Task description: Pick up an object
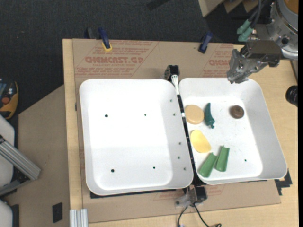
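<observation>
The bench (pixel 142 56), brown board with printed lettering, carries both bins. The left bin (pixel 94 103) lies at nine o'clock of centre; the right bin (pixel 265 126) lies at three o'clock. My arm (pixel 284 13) enters at one o'clock, cut off by the frame edge. My gripper (pixel 236 75) hangs over the right bin's twelve-o'clock rim; whether my fingers are apart or together I cannot tell, the tips being blurred. Within the right bin: a tan disc (pixel 193 114) at nine o'clock, a yellow piece (pixel 200 142) below it, two green pieces (pixel 215 161) at six o'clock, a small teal piece (pixel 209 115), and a brown ball (pixel 236 111).
</observation>
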Available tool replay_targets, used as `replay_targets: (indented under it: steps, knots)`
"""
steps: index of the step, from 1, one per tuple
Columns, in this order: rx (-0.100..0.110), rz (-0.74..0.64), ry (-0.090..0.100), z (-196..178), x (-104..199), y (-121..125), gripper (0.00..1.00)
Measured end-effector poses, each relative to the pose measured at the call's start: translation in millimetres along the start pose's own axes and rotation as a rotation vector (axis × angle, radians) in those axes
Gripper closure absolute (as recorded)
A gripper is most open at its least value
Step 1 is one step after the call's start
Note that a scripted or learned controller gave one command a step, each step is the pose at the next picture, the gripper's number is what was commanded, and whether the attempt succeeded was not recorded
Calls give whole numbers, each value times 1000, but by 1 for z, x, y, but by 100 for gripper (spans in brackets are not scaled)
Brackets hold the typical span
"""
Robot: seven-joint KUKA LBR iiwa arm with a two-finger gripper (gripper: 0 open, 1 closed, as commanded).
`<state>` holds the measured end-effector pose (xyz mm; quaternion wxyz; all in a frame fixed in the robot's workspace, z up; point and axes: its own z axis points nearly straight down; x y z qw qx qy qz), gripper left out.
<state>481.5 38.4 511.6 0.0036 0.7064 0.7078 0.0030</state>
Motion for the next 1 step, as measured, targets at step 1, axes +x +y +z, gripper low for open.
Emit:
replay_targets:
  steps: [1]
  knots:
    - [1,0,0,0,0,0,0]
